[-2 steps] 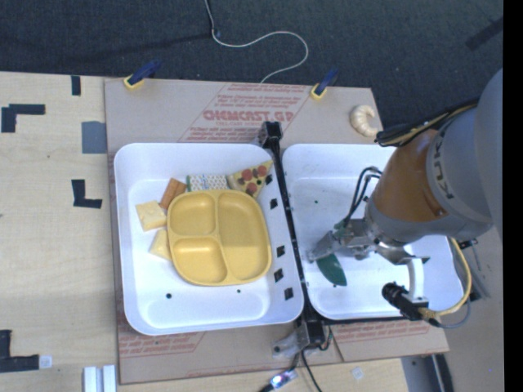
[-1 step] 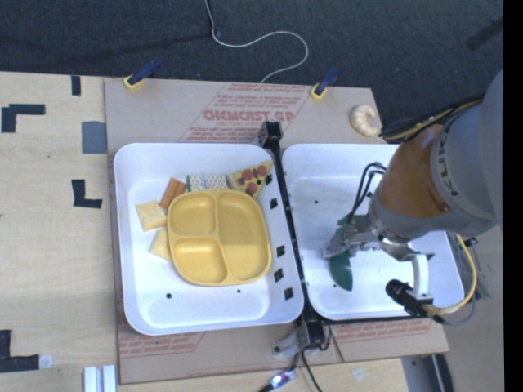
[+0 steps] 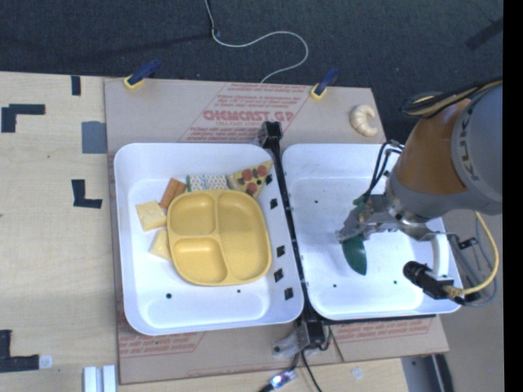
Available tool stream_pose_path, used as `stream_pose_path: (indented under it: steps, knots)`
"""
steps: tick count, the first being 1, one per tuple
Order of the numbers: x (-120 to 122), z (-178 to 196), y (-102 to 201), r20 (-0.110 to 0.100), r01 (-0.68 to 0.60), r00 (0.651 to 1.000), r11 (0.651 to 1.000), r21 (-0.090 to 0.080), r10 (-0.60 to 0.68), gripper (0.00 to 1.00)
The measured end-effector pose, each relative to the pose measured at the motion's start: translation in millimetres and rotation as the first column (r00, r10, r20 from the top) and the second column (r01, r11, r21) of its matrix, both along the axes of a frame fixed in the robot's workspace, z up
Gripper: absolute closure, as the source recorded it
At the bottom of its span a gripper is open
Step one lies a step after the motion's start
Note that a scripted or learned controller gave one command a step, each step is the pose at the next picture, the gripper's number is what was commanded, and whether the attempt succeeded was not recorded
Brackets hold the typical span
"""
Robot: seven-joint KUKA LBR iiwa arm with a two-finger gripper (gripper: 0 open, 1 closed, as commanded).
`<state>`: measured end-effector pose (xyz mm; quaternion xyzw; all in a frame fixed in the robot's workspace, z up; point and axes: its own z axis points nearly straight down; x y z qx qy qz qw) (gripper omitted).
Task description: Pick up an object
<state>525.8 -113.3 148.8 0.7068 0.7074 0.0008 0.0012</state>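
The left shallow white plastic bin (image 3: 139, 300) sits on a brown cardboard sheet (image 3: 237, 113) printed with red lettering; inside it a yellow three-compartment plastic plate (image 3: 219, 237) lies flat near the middle; pale tan square pieces (image 3: 151, 216) rest just beside the plate's left edge, one partly tucked under it; a small cluster of patterned flat items (image 3: 245, 178) lies along the plate's upper edge, too small to tell apart; a black divider strip (image 3: 282, 219) runs between the two bins; the right shallow white plastic bin (image 3: 327, 300) holds a dark green, rounded, leaf-shaped object (image 3: 357, 256) near its centre; the grey two-finger gripper (image 3: 359, 229) is lowered over that object's upper end, touching or nearly so; I cannot tell how its pincer stands, nor whether the green object is gripped; the grey arm with its orange band (image 3: 429, 153) comes in from the right; a small cream-coloured lump (image 3: 364, 119) lies on the cardboard above the right bin.
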Motion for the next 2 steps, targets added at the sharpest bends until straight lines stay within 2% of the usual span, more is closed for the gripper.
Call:
stream_pose_path:
  steps: [2]
  knots:
    - [-3, 77, 5, -0.003, -0.001, 1.0, 1.0, 0.001, 0.001, 1.0]
